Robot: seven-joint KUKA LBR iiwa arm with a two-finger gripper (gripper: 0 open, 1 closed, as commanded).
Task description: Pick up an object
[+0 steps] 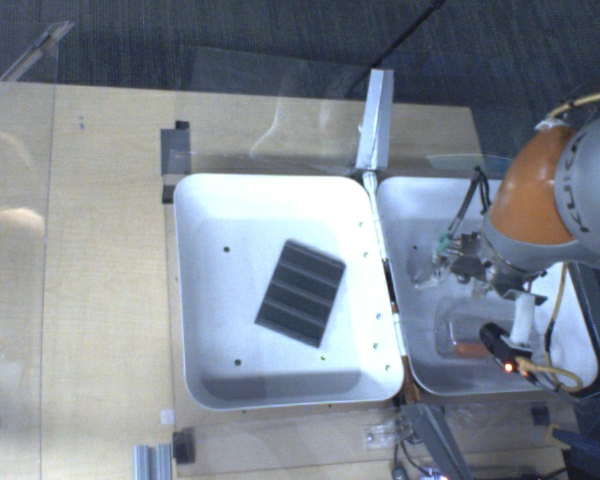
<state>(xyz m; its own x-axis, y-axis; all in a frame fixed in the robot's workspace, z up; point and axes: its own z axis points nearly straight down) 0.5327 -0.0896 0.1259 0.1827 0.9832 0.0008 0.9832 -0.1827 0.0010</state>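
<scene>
Slab (301, 293) lies flat in left bin (205, 208), at 9 o'clock from gripper (450, 260); long axis runs 1 to 7 o'clock. Jaw state: cannot tell.

I see dark grey ribbed rectangular slab (301, 293), lying flat, turned askew, near middle of left bin (195, 268); clear of all four walls, nearer right wall.

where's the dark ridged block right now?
The dark ridged block lies tilted near the middle of the left bin, apart from its walls. The end effector is over the right bin.
</scene>
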